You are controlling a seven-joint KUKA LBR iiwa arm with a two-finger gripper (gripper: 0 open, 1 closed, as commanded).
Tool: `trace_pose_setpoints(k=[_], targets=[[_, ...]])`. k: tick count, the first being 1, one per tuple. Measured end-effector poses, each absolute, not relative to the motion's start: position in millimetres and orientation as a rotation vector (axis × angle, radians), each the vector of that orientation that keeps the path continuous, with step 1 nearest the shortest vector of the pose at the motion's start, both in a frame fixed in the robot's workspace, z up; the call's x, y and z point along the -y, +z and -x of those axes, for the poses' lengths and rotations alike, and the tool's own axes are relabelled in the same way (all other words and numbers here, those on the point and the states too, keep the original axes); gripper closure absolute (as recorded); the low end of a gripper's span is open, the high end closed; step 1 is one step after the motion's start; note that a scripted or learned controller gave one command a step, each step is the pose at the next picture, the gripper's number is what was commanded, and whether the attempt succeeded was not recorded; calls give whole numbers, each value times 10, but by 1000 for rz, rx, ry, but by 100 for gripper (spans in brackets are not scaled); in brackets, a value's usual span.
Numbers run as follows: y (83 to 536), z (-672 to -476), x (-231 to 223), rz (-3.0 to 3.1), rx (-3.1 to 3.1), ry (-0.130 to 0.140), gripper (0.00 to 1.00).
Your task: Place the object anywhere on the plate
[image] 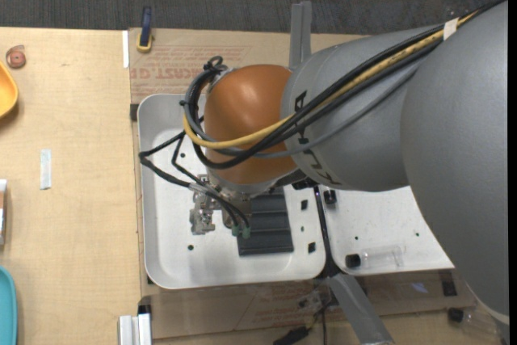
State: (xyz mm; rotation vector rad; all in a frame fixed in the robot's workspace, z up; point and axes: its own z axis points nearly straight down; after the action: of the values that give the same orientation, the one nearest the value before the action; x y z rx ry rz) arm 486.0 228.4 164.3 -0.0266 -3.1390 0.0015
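Note:
My arm reaches in from the right, and its orange band (246,125) hangs over the middle of the left white bin (161,254). Below the band the gripper (242,229) points down into this bin, its dark ribbed body close above the bin floor. A small metallic part (202,214) sits just left of it. The arm hides most of the bin floor beneath it. In the right white bin (420,242) lies a clear tube-like object (381,257) with a black end (353,260), near the front edge.
Black and yellow cables (190,129) loop off the wrist over the left bin's rear. On the wooden bench to the left are a yellow item (5,93), a teal item (5,305), a small white strip (46,170) and a pink disc (14,56).

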Motion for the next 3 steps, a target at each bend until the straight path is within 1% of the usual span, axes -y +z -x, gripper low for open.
trace_pose_setpoints(k=[1,2,3], targets=[[2800,-5952,-2273,-164,3141,0,100],[2629,-5586,-2260,-475,3106,0,100],[2536,-5521,-2130,-587,3086,1,100]])
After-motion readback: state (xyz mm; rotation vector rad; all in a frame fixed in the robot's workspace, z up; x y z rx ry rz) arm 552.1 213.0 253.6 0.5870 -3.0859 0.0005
